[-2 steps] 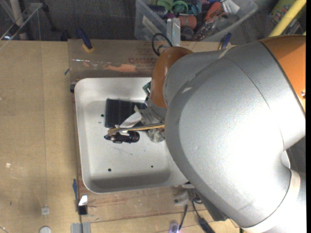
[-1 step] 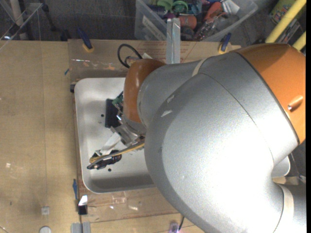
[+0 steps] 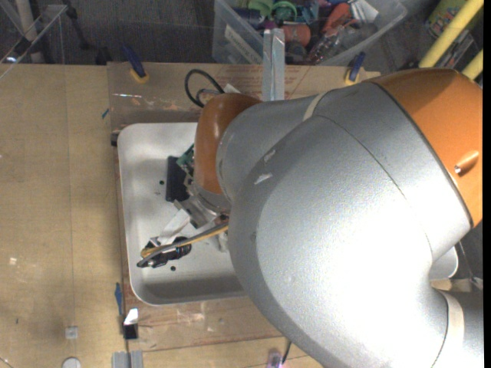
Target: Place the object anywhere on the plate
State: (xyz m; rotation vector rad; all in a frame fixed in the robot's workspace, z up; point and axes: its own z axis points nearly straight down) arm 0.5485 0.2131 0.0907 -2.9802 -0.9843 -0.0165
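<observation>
Cannot tell where the object lies, nor the plate: likely somewhere beneath the grey bulk of the arm [image 3: 345, 228], spread across the middle and right of the bench [image 3: 54, 205]. Claw [image 3: 182, 190] low inside the white bin [image 3: 130, 205], near its middle, tucked under the orange-banded wrist. Cannot tell whether apart, together or clamped on anything, so no claim of a hold. Judged as still a finding-and-picking step, not yet a placing one. To do it well: rise clear of the bin floor first and get an open look at the object. Come down straight over its middle and close only once properly around it. Lift slowly and confirm a real hold before travelling. Carry level to the plate, lower until resting on it, and only then let go; anywhere on the plate counts, so no need to fuss over the centre. Worth guarding against: a sideways knock pushing the object against the bin wall, or a lift with nothing caught. Counted: one arm, one claw, one white bin in plain sight at the left. Two blue clips [image 3: 136, 70] along the far edge of the bench, and one clear tub [image 3: 307, 14] of bright toys behind.
</observation>
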